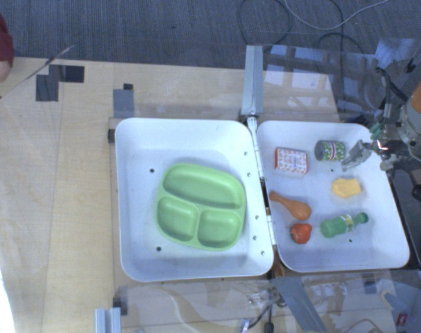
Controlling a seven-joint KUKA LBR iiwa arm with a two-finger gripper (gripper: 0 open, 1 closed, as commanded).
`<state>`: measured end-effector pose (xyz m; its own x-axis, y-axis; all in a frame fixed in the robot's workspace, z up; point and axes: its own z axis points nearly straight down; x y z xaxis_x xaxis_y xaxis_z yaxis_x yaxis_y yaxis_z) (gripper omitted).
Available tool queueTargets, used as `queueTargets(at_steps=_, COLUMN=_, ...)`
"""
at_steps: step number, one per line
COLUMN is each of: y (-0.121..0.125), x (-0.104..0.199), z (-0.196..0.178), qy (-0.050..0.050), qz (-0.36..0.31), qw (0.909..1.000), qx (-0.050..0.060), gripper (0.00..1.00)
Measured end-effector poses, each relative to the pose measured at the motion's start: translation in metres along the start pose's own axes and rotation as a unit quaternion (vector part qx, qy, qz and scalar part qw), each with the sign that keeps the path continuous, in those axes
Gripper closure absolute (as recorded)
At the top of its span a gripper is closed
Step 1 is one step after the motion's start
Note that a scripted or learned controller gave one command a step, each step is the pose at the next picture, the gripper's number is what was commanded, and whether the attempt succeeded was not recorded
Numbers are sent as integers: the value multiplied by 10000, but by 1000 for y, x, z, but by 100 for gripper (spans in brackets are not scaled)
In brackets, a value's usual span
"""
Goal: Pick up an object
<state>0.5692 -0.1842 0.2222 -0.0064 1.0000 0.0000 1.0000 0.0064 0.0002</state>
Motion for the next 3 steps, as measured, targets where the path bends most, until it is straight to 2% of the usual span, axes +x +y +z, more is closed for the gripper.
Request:
queueTargets(at_steps=1, y=54, x=-16, z=74, qy=-2, qz=-368, qw=9993, qx=-1, gripper=0)
queueTargets(at_steps=2, y=19, x=-21, z=135, qy=-9, qz=-1241, qw=9923, qx=-40, gripper=0)
queueTargets(at_steps=3, y=76, x=-15, z=135, qy=-21, qz=-2453, qw=9694, qx=-45, gripper=0)
